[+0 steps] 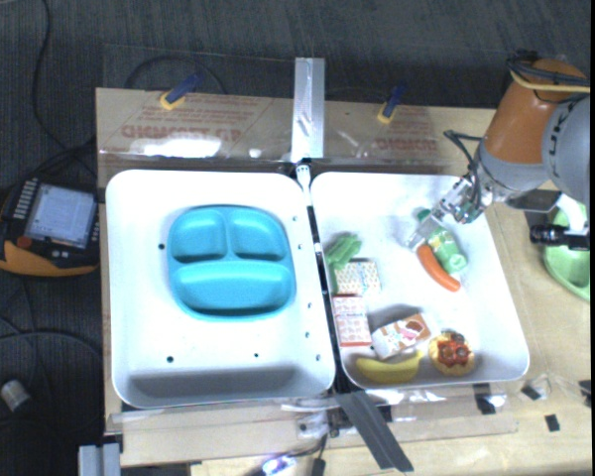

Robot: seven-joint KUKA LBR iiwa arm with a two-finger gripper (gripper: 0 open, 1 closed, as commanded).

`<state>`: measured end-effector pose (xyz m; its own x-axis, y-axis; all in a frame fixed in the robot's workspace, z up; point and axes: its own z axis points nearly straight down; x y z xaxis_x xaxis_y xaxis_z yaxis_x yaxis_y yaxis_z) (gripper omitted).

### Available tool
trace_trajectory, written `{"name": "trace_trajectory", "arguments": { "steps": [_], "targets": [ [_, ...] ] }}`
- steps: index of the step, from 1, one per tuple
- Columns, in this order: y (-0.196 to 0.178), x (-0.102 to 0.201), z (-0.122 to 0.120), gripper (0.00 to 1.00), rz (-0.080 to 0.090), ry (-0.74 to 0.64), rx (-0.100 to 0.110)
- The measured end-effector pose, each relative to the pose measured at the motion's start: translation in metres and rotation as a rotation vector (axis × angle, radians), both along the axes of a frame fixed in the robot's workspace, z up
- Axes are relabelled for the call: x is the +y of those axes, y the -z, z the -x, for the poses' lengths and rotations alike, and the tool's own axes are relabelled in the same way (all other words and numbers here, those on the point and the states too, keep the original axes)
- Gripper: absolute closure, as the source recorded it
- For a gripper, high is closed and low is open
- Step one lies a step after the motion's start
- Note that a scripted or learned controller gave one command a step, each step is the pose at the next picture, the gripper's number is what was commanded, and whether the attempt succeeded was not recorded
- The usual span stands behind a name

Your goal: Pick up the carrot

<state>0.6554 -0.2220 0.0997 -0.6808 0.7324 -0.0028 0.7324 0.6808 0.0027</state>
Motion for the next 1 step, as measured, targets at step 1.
{"name": "trace_trajectory", "arguments": {
  "steps": [1],
  "targets": [
    [-0.0099, 0.0016, -0.0016, 1.00, -0.002, 0.000, -0.005]
  ]
}}
